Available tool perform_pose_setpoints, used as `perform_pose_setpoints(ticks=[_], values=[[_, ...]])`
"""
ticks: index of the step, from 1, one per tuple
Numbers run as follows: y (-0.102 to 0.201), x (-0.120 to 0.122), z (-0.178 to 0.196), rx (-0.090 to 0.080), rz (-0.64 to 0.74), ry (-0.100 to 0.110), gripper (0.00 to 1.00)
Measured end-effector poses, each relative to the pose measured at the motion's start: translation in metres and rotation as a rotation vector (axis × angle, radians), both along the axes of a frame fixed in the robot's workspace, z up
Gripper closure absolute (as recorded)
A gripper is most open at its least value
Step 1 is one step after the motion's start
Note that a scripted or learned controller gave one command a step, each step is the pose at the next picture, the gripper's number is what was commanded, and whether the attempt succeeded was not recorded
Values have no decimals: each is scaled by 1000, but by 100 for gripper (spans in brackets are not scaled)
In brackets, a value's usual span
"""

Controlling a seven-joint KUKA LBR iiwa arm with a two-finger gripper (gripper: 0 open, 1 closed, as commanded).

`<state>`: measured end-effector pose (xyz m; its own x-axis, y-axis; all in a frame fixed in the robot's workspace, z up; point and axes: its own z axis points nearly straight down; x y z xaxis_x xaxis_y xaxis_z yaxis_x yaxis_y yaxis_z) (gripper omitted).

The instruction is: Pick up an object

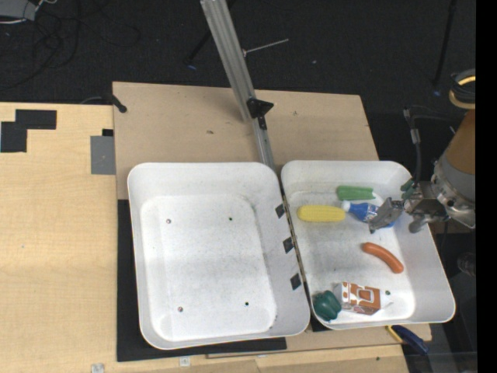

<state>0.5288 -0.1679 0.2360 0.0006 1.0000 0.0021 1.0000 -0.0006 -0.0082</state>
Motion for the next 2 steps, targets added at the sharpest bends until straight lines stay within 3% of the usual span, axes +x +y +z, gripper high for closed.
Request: perform_pose_setpoints(ticks=[2], values=[[-9, -11, -106, 1, -1, 0, 0]])
